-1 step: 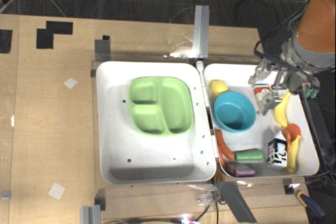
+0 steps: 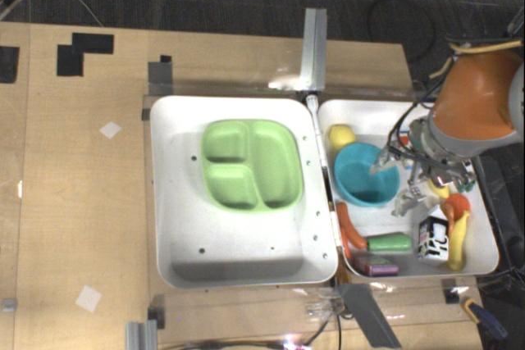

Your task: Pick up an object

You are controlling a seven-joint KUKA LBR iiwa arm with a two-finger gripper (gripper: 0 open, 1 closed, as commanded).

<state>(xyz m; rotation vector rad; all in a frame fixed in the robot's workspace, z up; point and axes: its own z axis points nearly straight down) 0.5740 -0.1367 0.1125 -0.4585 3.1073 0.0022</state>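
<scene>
The arm's gripper (image 2: 408, 194) hangs low over the right bin (image 2: 484, 258), just right of a teal bowl (image 2: 364, 175). A yellow ball-like object (image 2: 340, 134) lies behind the bowl. Along the bin's front lie an orange carrot-like piece (image 2: 350, 230), a green block (image 2: 389, 243) and a purple piece (image 2: 380, 265). To the gripper's right are a black-and-white item (image 2: 432, 238), a yellow banana-like object (image 2: 456, 243) and an orange piece (image 2: 456, 204). The wrist partly hides the things under it.
The left bin (image 2: 176, 176) holds a light green divided plate (image 2: 249, 165). A metal post (image 2: 314, 49) stands behind the wall between the bins. The arm's orange band (image 2: 480, 98) looms over the right bin's back right corner.
</scene>
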